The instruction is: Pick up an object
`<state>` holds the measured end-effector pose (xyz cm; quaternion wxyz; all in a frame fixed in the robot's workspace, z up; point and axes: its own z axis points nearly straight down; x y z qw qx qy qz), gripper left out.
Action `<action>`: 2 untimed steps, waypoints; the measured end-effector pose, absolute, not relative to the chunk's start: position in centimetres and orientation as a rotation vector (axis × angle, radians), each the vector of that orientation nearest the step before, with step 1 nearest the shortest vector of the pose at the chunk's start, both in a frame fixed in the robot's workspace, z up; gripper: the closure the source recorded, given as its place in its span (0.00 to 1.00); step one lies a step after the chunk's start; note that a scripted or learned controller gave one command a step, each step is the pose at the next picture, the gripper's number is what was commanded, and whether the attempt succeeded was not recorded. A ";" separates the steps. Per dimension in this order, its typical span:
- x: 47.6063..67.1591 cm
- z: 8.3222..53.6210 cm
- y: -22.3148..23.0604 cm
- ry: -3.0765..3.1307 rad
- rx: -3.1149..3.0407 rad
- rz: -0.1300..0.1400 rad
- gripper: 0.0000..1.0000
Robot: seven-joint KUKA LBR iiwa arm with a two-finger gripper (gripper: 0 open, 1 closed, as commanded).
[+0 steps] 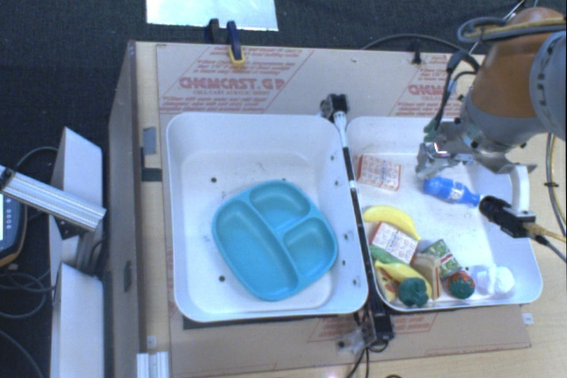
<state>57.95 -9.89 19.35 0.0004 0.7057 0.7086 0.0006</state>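
My gripper [434, 158] hangs low over the back of the right bin [532, 279], its metal end just left of a blue bottle [450, 189] lying on the bin floor. A small red-and-white packet [379, 172] lies to the gripper's left. Toward the front of that bin sit a yellow banana [392, 218], a red-and-white carton [392, 240], a green-labelled box [439, 259], a green-and-red round toy [459, 282] and a dark green toy [412, 291]. From this angle I cannot make out whether anything sits in the gripper.
The left bin [190, 190] holds a light blue divided plate [275, 238]. A black divider bar [351, 181] runs between the bins. The arm's grey and orange wrist [518, 93] looms over the right bin's back right corner, with a black fitting [505, 217] below it.
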 end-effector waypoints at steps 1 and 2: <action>57.9 15.8 -9.9 2.224 2.219 0.000 1.00; 54.8 13.5 -10.6 2.223 2.220 0.000 1.00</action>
